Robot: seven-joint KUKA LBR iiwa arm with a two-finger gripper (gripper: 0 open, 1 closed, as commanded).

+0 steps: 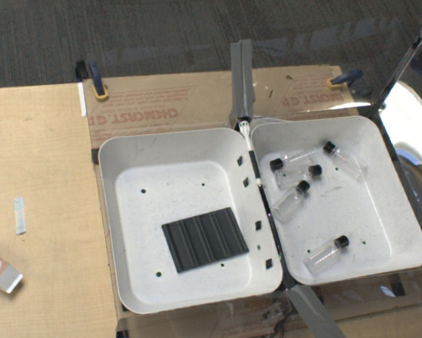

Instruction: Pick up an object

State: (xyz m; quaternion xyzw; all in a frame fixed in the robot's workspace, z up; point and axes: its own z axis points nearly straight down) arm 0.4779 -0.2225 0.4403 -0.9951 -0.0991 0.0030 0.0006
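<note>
Nothing is lifted yet: the clear vials with black caps (302,189) lie loose in the right bin (391,184), just right of the divider (257,182), with the ribbed black mat (204,239) left of it, and the gripper's state cannot be told

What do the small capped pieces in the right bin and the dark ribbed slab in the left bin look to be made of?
The vials look like clear plastic or glass, see-through with matte black caps. The ribbed slab looks like dark matte rubber or plastic, with parallel grooves and no shine. Both bins look like smooth white moulded plastic.
</note>
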